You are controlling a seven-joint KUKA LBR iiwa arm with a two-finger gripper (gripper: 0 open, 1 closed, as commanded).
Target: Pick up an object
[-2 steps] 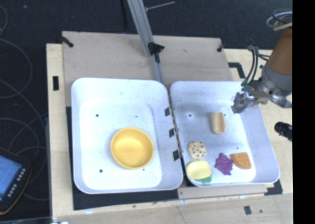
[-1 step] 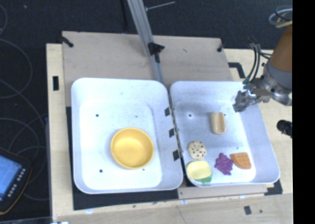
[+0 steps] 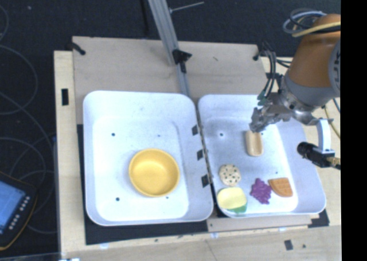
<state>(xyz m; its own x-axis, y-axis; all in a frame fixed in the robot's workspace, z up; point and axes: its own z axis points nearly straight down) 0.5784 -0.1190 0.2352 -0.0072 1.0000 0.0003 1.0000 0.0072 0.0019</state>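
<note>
The likeliest failure is a miss: the two-finger gripper (image 3: 259,125) sits over the far tip of the tan, oblong bread-like piece (image 3: 253,143), not its middle, so closing there could pinch the end and squirt it away. Whether the gripper is spread or closed cannot be told; nothing shows held. The tan piece lies in the right white bin (image 3: 213,110), at six o'clock from the gripper, just beside or touching it. A yellow plastic bowl (image 3: 153,171) sits in the left bin.
</note>
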